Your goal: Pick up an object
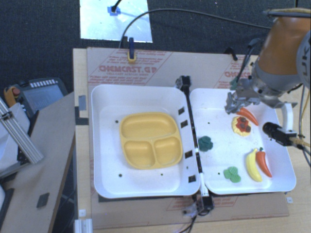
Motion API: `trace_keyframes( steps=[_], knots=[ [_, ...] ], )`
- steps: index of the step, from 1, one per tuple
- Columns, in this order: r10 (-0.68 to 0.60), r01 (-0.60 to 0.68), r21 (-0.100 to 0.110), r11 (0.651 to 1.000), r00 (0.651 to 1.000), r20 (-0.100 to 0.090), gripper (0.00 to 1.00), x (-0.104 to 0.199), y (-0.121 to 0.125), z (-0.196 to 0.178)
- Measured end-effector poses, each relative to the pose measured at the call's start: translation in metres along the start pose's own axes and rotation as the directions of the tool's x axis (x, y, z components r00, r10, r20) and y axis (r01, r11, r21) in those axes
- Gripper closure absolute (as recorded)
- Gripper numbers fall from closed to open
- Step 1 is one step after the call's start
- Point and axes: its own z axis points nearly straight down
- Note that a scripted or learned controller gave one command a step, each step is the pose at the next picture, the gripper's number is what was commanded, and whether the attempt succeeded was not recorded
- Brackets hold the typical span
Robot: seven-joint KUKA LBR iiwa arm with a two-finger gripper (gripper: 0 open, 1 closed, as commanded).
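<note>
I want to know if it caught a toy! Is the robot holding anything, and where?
Cannot tell. The gripper sits just above the orange carrot and pizza toy, but nothing shows between its fingers.

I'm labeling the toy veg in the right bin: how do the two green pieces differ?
The darker green piece lies near the divider, about midway up the right bin; the brighter green piece lies lower, toward the near edge. The darker one looks like one rounded clump; the brighter one looks lobed and wider. Both are small, green, and lie apart from the gripper.

A divided plate (148, 141) sits in the left bin (104, 130). Toy foods lie in the right bin (214, 120), a banana (252, 165) beside a carrot (264, 162).
</note>
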Motion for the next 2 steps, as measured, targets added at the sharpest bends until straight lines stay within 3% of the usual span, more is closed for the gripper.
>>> trace_keyframes(
  steps=[2],
  knots=[
    [-0.001,0.001,0.0,1.0,1.0,-0.001,1.0,0.098,0.04,0.032]
  ],
)
